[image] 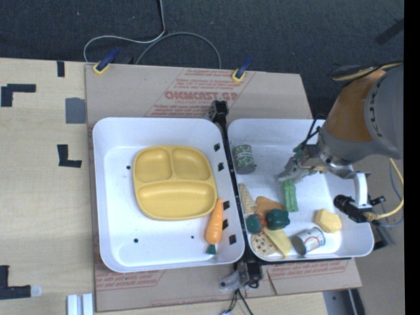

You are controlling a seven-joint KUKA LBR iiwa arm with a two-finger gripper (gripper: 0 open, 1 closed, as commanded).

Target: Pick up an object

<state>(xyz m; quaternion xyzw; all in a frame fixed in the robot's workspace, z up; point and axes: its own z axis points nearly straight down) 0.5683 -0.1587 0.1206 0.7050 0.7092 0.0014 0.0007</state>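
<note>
My gripper (294,170) hangs low over the right bin (341,248), just above the upper end of a green stick-shaped toy (289,196). The view does not show whether anything sits between the fingers. Near it in the right bin lie a green can (243,157), a yellow block (328,220), a silver can (308,240), a teal ball-shaped toy (276,218) and an orange piece (266,205). A toy carrot (214,224) rests in the left bin against the divider.
A yellow divided plate (174,180) fills the middle of the left bin (108,195). A cracker (262,244) and a pale yellow wedge (281,241) crowd the right bin's front left corner. The arm's grey body with its orange band (351,107) overhangs the right bin's far right side.
</note>
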